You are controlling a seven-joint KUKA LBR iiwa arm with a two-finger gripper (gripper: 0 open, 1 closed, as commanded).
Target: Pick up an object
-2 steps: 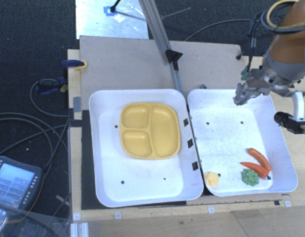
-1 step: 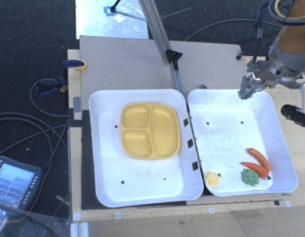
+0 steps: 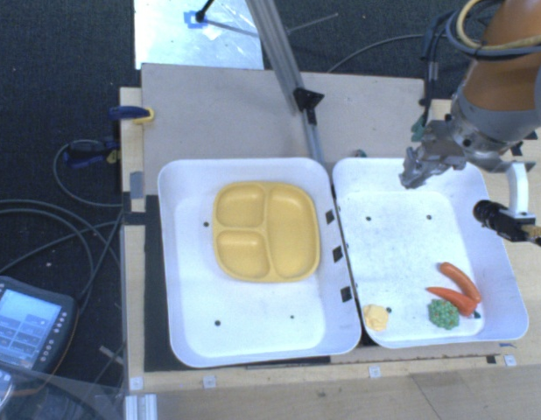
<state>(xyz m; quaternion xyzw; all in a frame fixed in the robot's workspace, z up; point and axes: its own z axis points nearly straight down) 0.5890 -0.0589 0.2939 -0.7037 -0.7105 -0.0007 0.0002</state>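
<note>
Camera view: grey two-finger gripper [image 3: 417, 171], finger state indiscernible, hovers over the right shallow white bin's [image 3: 402, 326] far rim, well apart from the orange carrot-shaped toys [image 3: 457, 288], presumably pre-descent.

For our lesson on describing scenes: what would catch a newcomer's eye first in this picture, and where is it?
The yellow three-compartment plastic plate in the left white bin stands out first. Next come the two orange carrot-like sticks, the green broccoli-like piece and a pale yellow lump near the right bin's front edge, with the grey gripper above its far edge.

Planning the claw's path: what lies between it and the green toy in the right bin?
Bare white bin floor separates the claw from the green toy, per the camera view.
</note>
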